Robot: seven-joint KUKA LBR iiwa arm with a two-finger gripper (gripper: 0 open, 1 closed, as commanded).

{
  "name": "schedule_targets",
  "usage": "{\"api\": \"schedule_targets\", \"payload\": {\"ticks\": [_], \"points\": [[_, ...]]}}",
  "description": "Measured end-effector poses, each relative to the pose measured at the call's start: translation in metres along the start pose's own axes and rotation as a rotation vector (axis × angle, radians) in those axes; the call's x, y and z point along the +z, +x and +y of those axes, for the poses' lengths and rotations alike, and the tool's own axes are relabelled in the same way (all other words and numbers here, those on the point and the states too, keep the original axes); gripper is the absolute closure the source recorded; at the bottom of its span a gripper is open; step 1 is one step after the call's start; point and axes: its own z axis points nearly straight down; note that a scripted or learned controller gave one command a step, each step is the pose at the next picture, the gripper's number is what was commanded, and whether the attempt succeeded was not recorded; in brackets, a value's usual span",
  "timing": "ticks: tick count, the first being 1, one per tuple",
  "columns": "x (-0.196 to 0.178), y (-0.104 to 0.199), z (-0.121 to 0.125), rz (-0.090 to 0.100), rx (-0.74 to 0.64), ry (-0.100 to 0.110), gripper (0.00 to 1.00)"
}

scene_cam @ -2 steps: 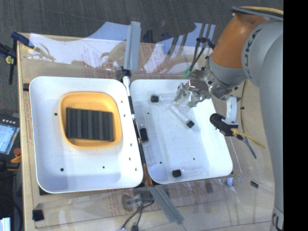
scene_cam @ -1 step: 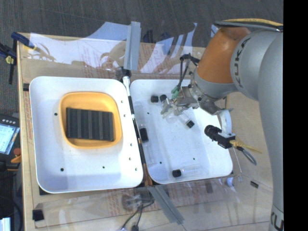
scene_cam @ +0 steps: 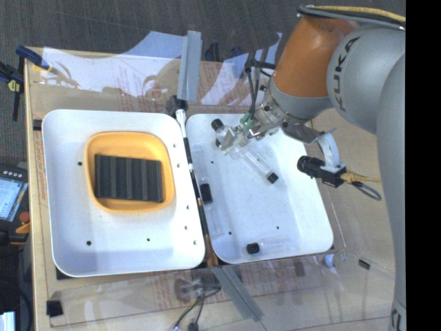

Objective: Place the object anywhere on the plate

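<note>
A yellow plate (scene_cam: pixel 127 147) lies in the left white bin (scene_cam: pixel 69 240). A black ridged rectangular object (scene_cam: pixel 131 178) rests flat on the plate, roughly in its middle. My gripper (scene_cam: pixel 244 150) hangs over the upper part of the right bin (scene_cam: pixel 303 233), well to the right of the plate. Its clear fingers are spread wide, one black tip at the upper left (scene_cam: pixel 217 124) and the other at the lower right (scene_cam: pixel 272 178). Nothing sits between them.
The grey arm with its orange band (scene_cam: pixel 310 47) comes in from the upper right over the right bin's far corner. A small black piece (scene_cam: pixel 253 248) lies near the right bin's front edge. A black cylinder with a cable (scene_cam: pixel 320 169) juts out beside the wrist.
</note>
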Motion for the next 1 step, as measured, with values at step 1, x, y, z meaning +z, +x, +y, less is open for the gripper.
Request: {"api": "schedule_targets", "payload": {"ticks": [1], "points": [[-0.0001, -0.0003, -0.0001, 0.000, 0.001, 0.000, 0.00]]}}
